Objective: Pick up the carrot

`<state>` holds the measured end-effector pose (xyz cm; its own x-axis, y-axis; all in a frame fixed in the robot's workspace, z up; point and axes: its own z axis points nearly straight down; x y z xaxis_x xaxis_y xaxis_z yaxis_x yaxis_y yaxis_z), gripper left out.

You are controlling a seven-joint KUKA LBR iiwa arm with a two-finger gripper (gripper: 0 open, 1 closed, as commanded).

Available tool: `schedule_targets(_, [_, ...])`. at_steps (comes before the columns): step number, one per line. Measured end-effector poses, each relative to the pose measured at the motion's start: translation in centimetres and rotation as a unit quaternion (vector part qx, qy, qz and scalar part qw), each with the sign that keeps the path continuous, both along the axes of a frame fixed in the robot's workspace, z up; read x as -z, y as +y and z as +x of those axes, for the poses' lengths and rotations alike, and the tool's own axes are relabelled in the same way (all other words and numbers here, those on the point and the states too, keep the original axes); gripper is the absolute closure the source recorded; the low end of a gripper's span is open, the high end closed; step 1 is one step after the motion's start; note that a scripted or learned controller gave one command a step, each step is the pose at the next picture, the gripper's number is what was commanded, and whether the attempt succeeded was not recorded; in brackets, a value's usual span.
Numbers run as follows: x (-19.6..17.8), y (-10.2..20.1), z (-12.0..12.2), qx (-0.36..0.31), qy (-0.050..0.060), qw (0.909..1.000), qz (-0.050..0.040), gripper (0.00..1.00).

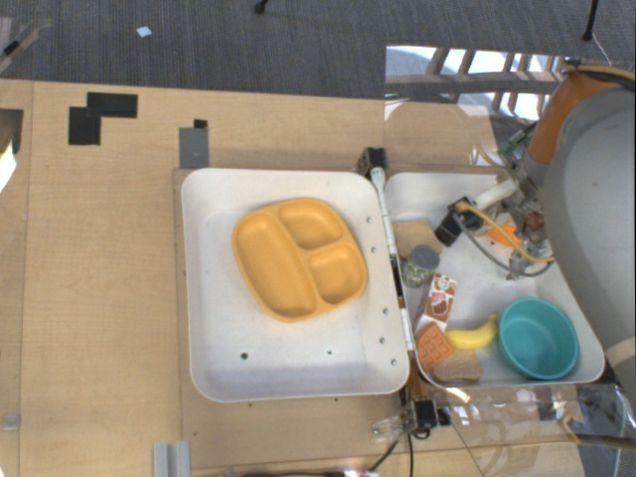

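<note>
The carrot [500, 233] shows as a small orange sliver in the upper part of the right bin [586, 371]. My gripper [523, 238] hangs low over that bin, right beside the carrot and partly covering it. The arm's grey body and orange band come in from the right edge and hide the bin's far right side. I cannot make out whether the carrot is held.
In the right bin lie a teal bowl [538, 338], a banana [473, 335], a waffle [433, 345], a bread piece [458, 368], a printed packet [441, 297], a grey can [423, 259] and a tan block [418, 233]. The left bin [214, 366] holds a yellow divided plate [298, 257].
</note>
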<state>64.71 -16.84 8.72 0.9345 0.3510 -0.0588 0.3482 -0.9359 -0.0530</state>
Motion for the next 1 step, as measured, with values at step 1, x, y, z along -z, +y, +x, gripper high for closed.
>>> schedule_targets(1, [-1.19, 0.57, 0.86, -0.009, -0.022, 0.9997, -0.0027, 1.00])
